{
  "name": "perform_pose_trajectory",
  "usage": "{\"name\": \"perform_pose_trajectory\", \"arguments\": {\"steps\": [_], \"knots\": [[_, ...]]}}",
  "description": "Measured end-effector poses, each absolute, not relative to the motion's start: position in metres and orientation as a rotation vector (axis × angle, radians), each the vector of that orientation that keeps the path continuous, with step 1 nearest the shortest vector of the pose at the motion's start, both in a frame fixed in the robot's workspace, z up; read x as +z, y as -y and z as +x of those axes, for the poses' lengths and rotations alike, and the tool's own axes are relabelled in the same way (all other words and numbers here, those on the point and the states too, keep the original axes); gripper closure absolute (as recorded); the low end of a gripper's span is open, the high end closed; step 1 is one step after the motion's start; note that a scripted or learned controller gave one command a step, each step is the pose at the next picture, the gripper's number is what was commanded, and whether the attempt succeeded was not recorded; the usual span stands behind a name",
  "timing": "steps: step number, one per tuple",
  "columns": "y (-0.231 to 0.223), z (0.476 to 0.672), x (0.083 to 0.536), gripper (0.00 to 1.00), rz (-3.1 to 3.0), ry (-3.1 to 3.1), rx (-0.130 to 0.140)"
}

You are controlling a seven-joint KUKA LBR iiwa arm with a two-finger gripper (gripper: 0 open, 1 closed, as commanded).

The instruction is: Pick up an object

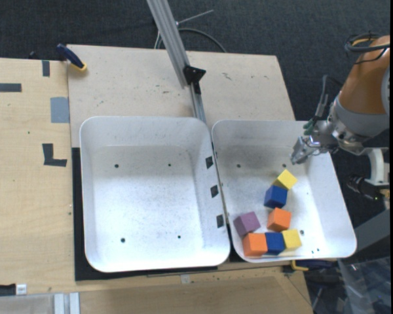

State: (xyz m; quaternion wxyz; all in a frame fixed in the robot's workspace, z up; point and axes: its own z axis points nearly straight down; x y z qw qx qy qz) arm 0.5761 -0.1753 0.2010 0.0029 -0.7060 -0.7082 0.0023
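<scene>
Hovering above the right bin, the tool holds nothing visible.

One fixed camera above the bench, looking down at a slant, wide enough for both bins; arm enters from frame right.
</scene>
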Motion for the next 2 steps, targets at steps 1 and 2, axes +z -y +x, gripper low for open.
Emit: {"name": "perform_pose_trajectory", "arguments": {"steps": [1,2], "knots": [[0.1955,0.6004,0.2342,1.00,-2.221,2.227,-0.001],[0.1948,0.5991,0.2325,0.00,-2.219,2.224,0.003]]}}
